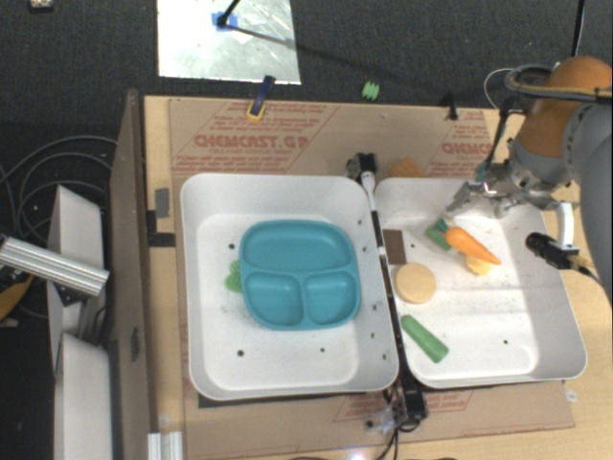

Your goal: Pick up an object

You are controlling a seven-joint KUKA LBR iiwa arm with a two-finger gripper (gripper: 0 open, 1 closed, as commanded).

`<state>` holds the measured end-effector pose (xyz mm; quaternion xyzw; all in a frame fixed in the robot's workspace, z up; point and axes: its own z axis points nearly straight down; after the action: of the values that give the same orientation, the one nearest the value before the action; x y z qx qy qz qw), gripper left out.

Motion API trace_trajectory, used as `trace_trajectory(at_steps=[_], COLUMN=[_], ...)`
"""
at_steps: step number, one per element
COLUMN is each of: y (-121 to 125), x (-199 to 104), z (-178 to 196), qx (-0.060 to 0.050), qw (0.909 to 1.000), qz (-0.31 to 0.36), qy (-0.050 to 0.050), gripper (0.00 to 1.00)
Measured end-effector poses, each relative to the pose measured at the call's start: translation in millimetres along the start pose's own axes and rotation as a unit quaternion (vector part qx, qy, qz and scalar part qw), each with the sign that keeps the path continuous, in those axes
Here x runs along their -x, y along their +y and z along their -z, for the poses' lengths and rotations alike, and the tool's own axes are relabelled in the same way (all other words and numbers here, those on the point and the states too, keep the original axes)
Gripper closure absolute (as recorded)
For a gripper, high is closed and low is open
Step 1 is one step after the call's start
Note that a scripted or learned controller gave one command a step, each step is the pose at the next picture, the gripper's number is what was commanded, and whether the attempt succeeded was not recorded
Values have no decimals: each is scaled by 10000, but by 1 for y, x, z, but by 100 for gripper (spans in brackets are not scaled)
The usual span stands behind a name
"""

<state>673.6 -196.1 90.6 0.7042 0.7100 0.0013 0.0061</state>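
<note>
In the right bin (546, 343) lie an orange carrot (471, 244) with a green top (438, 235), a yellow piece (479, 265) under its tip, a tan round disc (416, 283) and a green pod-like piece (423, 338). The gripper (476, 195) hangs over the bin's far part, just above and behind the carrot. I see nothing between its fingers. The grey arm with its orange band (567, 84) reaches in from the upper right.
The left bin (206, 353) holds a teal divided plate (299, 273), with a small green item (233, 277) peeking out at its left edge. A brown block (393, 247) sits on the divider between the bins. Cables lie at the left of the bench.
</note>
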Motion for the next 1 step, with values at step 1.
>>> trace_trajectory(at_steps=[1], y=[-70], x=[-54], z=[-5], qx=[-72], qw=[10000], qz=[-28], qy=[49], gripper=[0])
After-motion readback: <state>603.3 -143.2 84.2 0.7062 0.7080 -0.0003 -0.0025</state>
